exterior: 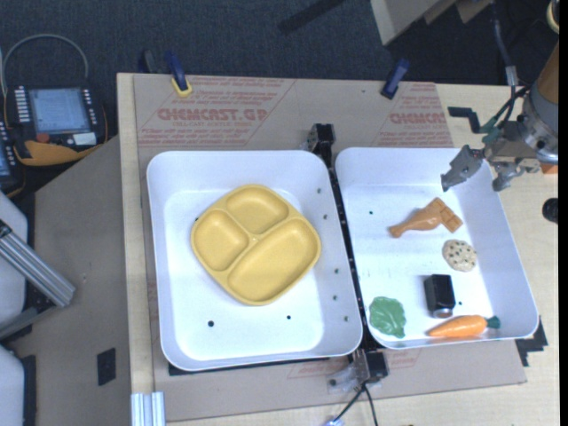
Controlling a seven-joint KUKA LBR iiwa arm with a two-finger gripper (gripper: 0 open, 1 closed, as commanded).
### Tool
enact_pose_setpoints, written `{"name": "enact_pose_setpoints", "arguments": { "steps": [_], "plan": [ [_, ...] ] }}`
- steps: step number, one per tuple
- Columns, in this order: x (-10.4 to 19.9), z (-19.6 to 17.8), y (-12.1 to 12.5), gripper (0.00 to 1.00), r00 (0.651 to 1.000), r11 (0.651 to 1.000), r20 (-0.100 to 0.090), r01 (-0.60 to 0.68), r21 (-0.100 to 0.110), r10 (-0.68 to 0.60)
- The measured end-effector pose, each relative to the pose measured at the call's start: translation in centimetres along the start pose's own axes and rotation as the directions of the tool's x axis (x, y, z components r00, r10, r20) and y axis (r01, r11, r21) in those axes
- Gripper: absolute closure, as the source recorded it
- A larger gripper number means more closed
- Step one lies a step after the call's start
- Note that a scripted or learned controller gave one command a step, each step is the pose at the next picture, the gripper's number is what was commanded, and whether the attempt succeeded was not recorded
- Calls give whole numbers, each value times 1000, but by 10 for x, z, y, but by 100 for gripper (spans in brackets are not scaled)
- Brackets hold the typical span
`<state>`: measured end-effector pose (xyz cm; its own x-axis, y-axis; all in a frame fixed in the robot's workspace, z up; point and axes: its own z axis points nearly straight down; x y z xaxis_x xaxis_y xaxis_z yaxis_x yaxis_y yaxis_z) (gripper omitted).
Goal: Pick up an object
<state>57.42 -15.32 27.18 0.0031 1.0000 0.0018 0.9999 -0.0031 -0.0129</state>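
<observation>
Carrot (458,327) lengthwise left-right (leaves rightward)

Yellow divided plate (256,242) — left bin (169,238); pendant (58,118)

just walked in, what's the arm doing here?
A pick attempt, nothing grasped yet. The hand is open above the right bin's upper right corner. That bin holds a chicken leg, a cookie, a black block, a green leaf and a carrot. The yellow divided plate sits in the left bin.

Dark carpet floor (222,25) surrounded the wooden bench (124,238); a teach pendant (55,114) lay at 9 o'clock.
</observation>
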Motion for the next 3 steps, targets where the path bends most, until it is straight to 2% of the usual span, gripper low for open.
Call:
{"name": "enact_pose_setpoints", "arguments": {
  "steps": [1,3],
  "plan": [
    [1,-7,2,0,1000,1000,3,3,-14,-3],
    [-8,107,14,0,1000,1000,1,2,-7,-2]
  ]
}}
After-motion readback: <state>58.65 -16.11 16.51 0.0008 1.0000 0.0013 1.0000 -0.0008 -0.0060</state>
